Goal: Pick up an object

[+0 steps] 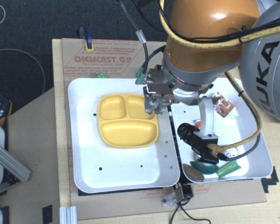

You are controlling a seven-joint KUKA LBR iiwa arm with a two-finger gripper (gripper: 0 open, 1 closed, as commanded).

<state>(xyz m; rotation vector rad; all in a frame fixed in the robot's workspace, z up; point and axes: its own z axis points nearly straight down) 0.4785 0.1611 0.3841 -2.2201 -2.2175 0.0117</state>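
Gripper (155, 105) stands low over the right rim of the yellow plate (126, 125). The plate lies flat in the left bin (84, 148), near the wall shared with the right bin (259, 148). Whether the jaws are apart or together cannot be told, and no object is seen held. A green piece (228, 168) and an orange-and-white packet (222, 106) lie in the right bin. Judgement: the plate is the likely target. The approach is done; grasp and lift remain.

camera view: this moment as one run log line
gripper: over right edge of yellow divided plastic plate | plate: in left white bin
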